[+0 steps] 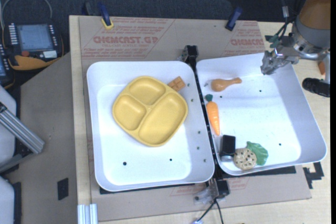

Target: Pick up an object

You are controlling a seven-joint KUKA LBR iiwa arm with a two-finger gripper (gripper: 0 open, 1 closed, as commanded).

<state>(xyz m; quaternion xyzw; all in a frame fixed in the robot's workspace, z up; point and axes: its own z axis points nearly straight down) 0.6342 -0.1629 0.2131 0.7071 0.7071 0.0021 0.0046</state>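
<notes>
1. The hand (269, 64) hangs over the far edge of the right bin (283, 113), above its white floor. I cannot tell how it is set; nothing is visibly in it.
2. Taking the toy carrot (212, 117) as the landmark: it lies lengthwise along the right bin's inner wall, green top pointing away from the viewer.
3. Just beyond the carrot lies a tan drumstick (226, 83), crosswise, and it is the nearest object to the hand, so I judge it the likeliest pick.
4. On the near side of the carrot sit 3 items close together: a small black block (228, 144), a round cookie (244, 158) and a green leafy piece (259, 152), the cookie touching the leaf. That crowding would make a clean grasp harder there.
5. Across the divider from the carrot, the left bin (105, 155) holds a yellow divided plate (150, 110) with 3 compartments, and a small brown block (177, 83) touching its far rim.
6. Both bins rest on a cardboard-covered surface (157, 39), held by blue clamps (106, 17) at the far edge, presumably so the sheet stays put.
7. The pick has not yet begun; the hand must first descend toward a target.
</notes>
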